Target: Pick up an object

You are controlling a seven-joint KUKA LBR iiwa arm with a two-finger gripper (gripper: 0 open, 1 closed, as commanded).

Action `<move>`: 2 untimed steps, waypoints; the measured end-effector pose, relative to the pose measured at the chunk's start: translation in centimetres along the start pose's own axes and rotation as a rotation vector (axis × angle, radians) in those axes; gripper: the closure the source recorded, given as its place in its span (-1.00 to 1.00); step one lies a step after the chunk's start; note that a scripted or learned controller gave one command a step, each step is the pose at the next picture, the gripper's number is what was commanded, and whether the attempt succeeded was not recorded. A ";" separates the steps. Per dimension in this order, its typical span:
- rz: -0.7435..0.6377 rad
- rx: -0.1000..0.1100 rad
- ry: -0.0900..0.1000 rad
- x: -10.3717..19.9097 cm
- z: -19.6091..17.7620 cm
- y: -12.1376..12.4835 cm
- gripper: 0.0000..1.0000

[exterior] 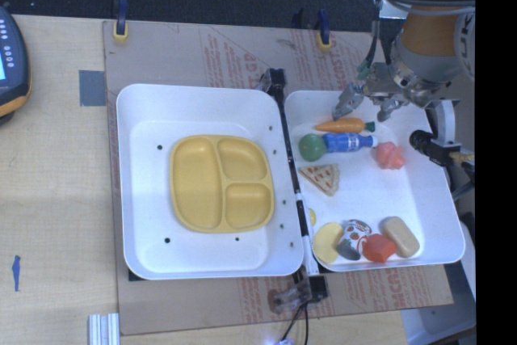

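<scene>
Right bin (440, 210), near edge: tan block (400, 236), red ball (377, 248). Middle: waffle wedge (321, 178), pink lump (389, 156), blue bottle (349, 143). Far edge: carrot (341, 125). Gripper (367, 104) hovers just beyond the carrot, 2 fingers spread, holding nothing. Step: approach. Next: descend, straddle carrot, close.

- A robotics lab or test bench, by the look of it.
- Cardboard sheet (242, 52) clamped to the desk (56, 174) with blue clips (120, 16).
- Teach pendant (12, 61) at the left edge.
- Industrial arm (436, 20) at the upper right.
</scene>
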State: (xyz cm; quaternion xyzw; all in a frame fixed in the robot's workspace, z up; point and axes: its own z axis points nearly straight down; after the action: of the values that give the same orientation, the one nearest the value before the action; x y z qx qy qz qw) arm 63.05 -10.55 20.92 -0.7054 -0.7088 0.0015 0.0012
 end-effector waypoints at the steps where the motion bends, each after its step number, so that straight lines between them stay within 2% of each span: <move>1: 0.005 -0.004 -0.002 -4.8 -0.4 0.4 -1.00; 2: 0.002 0.003 -0.001 -8.2 3.8 -0.1 -1.00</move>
State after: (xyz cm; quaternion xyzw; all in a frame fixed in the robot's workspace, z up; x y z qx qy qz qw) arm 63.02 -18.78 17.13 -0.7063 -0.7079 0.0030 0.0019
